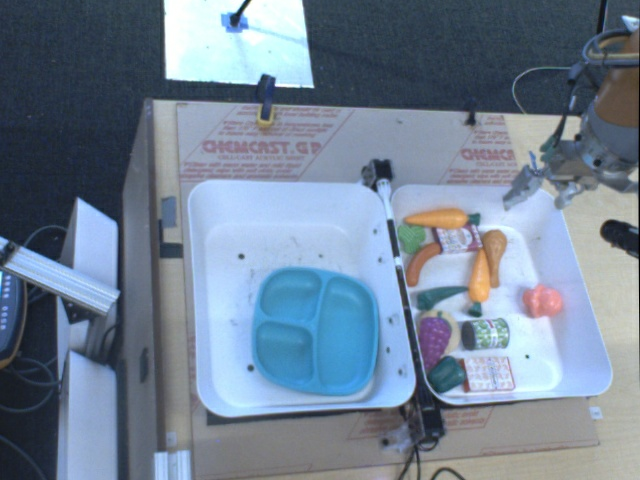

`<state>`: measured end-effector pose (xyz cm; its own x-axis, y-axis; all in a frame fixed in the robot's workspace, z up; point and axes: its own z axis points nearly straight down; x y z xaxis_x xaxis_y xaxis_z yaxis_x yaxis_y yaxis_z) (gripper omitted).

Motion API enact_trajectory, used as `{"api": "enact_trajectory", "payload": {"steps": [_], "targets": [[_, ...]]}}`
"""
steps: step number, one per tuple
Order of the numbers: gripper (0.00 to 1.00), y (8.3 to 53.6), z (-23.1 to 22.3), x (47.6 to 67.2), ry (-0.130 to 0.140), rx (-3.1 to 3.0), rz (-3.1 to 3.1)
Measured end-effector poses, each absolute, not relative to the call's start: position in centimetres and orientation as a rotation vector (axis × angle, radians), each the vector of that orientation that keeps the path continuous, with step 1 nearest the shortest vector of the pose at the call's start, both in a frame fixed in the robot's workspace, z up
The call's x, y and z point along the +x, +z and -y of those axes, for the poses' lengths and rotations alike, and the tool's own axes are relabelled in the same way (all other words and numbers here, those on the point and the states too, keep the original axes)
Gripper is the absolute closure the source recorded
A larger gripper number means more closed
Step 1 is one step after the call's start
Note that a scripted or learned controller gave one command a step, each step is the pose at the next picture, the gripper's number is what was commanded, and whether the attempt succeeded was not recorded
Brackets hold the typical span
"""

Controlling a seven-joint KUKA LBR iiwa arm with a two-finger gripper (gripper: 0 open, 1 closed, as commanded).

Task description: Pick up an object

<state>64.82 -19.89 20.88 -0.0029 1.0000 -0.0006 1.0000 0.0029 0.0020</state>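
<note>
Nearest the camera, at about 5 o'clock in the right shallow white plastic bin (585,338), a flat carton with a red-and-white printed label (489,373) lies touching a dark green pepper-shaped toy (446,373). Just beyond them stand a small cylindrical can with a green label (486,334) and, against the bin's left wall, a knobbly purple bunch of toy grapes (434,339). At 3 o'clock in that bin sits a rounded, soft-looking pink toy (543,301), apart from the rest. Toward the middle, a smooth orange gourd-shaped squash toy (481,276) lies lengthwise, with a dark green bean-like piece (441,296) at its left. Farther back, a curved orange-red sausage-shaped toy (423,263), a small red-labelled packet (459,239), a green leafy toy (411,237) and a tapered orange carrot toy (437,218) crowd the 11 o'clock corner.

In the left shallow white plastic bin (230,228), a glossy light-blue divided plastic plate with three compartments (316,332) rests toward 5 o'clock.

Both bins sit on a cardboard-covered counter (290,143) printed in red lettering.

Farthest, at the right bin's 1 o'clock corner, the grey metal end effector (545,185) hangs above the rim, its two fingers spread apart with nothing between them.
</note>
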Motion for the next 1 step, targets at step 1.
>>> {"api": "enact_trajectory", "payload": {"steps": [1], "targets": [[0.0,8.4,11.41,62.69,0.002,2.217,-2.226]]}}
